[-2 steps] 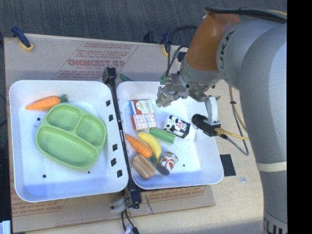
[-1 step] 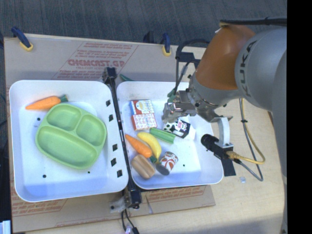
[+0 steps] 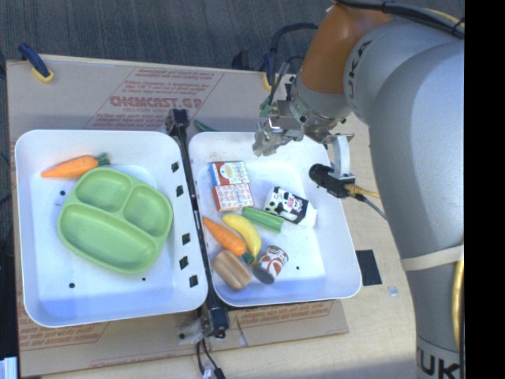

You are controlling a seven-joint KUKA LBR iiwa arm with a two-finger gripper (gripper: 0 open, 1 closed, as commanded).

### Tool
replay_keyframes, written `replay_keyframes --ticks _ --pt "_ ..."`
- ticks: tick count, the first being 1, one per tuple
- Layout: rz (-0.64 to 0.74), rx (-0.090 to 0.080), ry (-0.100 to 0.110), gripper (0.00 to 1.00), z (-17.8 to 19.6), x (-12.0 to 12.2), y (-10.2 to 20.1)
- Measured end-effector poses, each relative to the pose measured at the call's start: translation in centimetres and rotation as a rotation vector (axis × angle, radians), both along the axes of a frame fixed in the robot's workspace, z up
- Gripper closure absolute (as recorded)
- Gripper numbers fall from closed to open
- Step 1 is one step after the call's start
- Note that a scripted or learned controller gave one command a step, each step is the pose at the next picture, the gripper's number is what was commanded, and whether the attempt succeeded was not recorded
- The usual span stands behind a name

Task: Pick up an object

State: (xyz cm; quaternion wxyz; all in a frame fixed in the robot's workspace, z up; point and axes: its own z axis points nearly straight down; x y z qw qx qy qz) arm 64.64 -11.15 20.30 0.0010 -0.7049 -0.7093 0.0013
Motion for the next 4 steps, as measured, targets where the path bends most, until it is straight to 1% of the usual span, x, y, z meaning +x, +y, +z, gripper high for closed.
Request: replay_keyframes --ticks 1,2,3,4 --pt "-0.001 0.001 -0.003 1.0 6.3 -8.2 2.8" --pt "-0.001 0.0 0.002 1.0 1.1 -6.7 0.8" --pt "0.002 0.0 0.002 1.0 2.2 -6.6 0.9" --pt "0.001 0.0 0.0 1.0 2.2 -8.3 2.1"
